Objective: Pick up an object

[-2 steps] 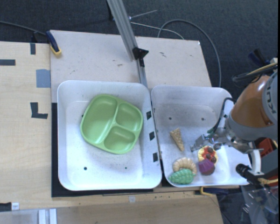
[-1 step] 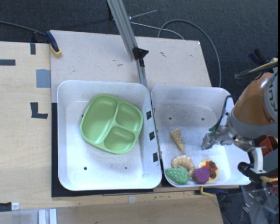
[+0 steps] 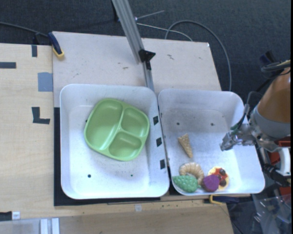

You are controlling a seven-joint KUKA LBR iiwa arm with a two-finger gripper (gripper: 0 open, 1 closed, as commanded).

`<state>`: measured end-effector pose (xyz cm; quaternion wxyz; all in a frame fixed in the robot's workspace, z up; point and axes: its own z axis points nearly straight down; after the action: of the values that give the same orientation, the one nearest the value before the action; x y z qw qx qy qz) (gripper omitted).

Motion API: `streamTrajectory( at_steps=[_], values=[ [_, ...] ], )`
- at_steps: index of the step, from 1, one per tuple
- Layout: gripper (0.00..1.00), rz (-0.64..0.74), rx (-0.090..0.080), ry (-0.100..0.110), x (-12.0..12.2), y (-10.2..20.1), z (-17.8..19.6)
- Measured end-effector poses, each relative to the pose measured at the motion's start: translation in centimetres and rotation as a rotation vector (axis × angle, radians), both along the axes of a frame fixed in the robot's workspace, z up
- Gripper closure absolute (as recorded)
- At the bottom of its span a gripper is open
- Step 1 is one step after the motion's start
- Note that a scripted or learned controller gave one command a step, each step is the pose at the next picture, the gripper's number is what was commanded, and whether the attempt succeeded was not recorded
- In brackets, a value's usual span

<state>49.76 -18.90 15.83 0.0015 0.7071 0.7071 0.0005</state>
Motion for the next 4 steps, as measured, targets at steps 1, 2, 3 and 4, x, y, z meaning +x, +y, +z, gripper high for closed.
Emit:
streamTrajectory(
  at_steps=[1, 2, 3, 4],
  values=[
    [1.00, 0.002, 0.000, -0.001, -0.5, 0.5, 6.0],
    [1.00, 0.002, -0.001, -0.002, -0.4, 0.5, 10.8],
    [1.00, 0.008, 0.003, 0.003, 1.7, 6.4, 10.8],
    [1.00, 0.007, 0.003, 0.003, 4.1, 11.2, 10.9]
  ],
)
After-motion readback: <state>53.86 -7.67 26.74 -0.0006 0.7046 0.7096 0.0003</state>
